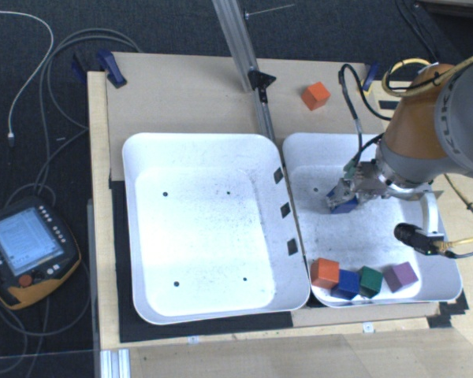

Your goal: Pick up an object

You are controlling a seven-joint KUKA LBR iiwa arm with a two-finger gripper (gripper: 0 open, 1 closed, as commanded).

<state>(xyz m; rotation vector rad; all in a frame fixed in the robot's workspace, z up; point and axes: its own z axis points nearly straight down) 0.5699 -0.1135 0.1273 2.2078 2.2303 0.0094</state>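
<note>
My gripper (343,201) hangs low over the middle of the right bin (315,152), reaching in from the right. A small blue object (346,206) shows between its fingertips, and the fingers are closed on it. Whether the object is off the bin floor I cannot tell. Along the right bin's front edge lie an orange block (325,272), a blue block (348,283), a green block (370,280) and a purple block (401,275), all well in front of the gripper.
The left bin (142,156) sits beside the right one, with black clips on their shared wall (284,209). Another orange block (316,95) lies on the bench behind the bins. A metal pole (235,30) slants up from the back.
</note>
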